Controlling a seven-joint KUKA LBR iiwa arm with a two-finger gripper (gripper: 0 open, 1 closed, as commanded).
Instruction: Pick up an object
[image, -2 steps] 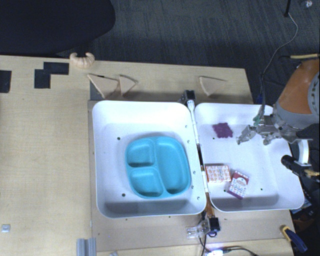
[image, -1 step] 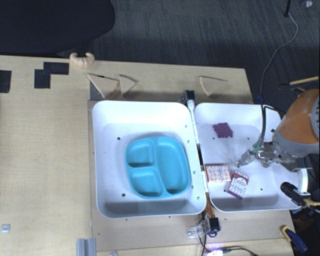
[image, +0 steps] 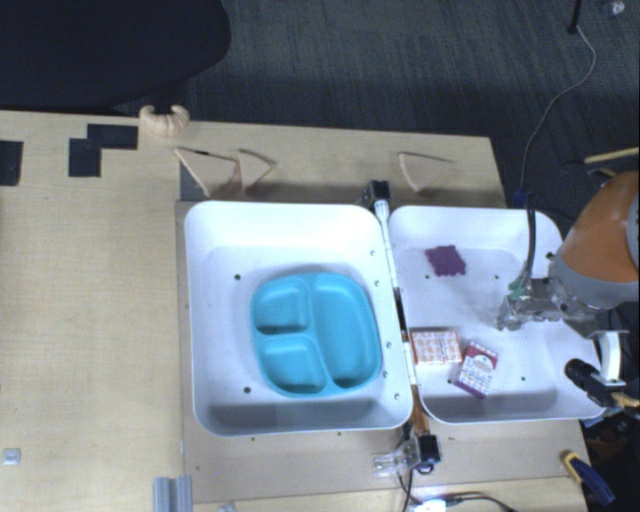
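Note:
In the right bin (image: 500, 410) lie three objects. A purple block (image: 445, 260) rests toward the back. A small patterned white box (image: 436, 347) lies by the left wall, and a red-and-white packet (image: 474, 370) sits just right of it, tilted. My gripper (image: 513, 312) hangs over the right half of this bin, to the right of the box and packet and apart from them. Nothing shows between its fingers.
The left bin (image: 215, 300) holds a turquoise divided tray (image: 315, 333). A black divider (image: 390, 270) runs between the bins. The arm's orange band (image: 607, 238) and grey wrist cover the right bin's right edge. Cables hang at the right.

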